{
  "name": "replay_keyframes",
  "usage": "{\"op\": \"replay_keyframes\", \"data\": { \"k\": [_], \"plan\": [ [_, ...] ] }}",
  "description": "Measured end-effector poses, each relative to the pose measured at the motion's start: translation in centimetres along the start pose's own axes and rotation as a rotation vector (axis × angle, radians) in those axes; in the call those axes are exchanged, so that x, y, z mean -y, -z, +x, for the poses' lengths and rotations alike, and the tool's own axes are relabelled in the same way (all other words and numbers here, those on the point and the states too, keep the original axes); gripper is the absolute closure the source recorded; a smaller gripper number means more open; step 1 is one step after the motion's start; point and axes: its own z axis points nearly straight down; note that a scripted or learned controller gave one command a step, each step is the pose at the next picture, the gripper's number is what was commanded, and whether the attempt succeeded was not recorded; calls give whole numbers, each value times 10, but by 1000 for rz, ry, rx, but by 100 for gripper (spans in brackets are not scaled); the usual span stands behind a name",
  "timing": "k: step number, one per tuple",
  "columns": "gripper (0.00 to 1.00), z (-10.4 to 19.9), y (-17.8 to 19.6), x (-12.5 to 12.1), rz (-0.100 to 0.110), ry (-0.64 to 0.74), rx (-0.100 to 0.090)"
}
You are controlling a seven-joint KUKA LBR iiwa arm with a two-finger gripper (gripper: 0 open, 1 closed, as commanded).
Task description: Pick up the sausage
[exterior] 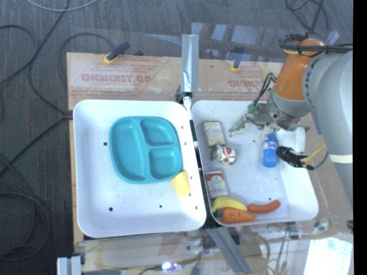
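Observation:
The sausage is a reddish-orange link lying flat near the front edge of the right bin. It lies to the right of a carrot and a banana. My gripper hangs over the back of the right bin, well away from the sausage and further back. Its fingers stand open with nothing between them. The grey arm with its orange band comes in from the upper right.
The right bin also holds a patterned packet, a small can, a small red box and a blue bottle. The left bin holds a teal divided plate and a yellow wedge.

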Motion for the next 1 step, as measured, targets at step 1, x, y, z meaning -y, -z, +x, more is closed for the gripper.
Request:
{"op": "replay_keyframes", "data": {
  "k": [1],
  "plan": [
    [0,-9,-11,-35,-6,-57,-4]
  ]
}}
